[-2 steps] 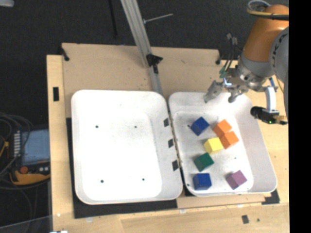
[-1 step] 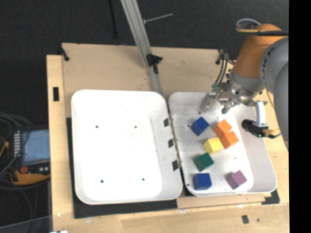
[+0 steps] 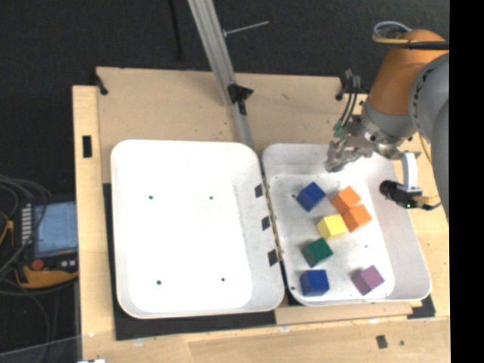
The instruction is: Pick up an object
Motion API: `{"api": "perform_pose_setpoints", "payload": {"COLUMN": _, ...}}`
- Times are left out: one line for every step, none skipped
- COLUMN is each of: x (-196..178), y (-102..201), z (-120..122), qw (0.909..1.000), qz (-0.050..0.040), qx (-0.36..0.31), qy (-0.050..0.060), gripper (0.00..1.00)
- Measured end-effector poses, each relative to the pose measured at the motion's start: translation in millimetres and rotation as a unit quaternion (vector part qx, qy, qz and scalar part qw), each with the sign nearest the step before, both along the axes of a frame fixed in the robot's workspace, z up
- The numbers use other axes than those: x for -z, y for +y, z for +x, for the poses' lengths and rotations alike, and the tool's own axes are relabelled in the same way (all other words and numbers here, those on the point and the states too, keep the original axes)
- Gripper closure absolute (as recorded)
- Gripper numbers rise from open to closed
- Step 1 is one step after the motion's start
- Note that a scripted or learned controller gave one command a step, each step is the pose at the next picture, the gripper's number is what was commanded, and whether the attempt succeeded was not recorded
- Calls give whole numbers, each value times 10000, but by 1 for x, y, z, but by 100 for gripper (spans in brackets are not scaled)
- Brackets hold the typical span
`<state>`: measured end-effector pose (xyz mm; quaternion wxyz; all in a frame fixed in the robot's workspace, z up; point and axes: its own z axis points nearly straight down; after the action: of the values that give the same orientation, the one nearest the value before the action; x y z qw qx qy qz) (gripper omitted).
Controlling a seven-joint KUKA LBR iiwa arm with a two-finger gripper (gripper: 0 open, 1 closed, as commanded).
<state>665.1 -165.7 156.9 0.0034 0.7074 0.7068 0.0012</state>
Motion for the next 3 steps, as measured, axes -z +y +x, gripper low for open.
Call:
{"api": "perform_pose_setpoints", "payload": {"x": -44, "y": -1, "z": 1, "qw": 10000, "qz": 8, "qx": -7, "qy": -2, "gripper": 100}}
{"api": "perform_pose_setpoints", "payload": {"x": -100, "y": -3, "z": 2, "qw": 10000, "qz": 3, "qx": -12, "qy": -8, "gripper": 100}}
{"api": "perform_pose_setpoints", "payload": {"x": -88, "y": 46, "z": -12, "qw": 10000, "qz": 13, "qx": -29, "qy": 36, "gripper": 100}}
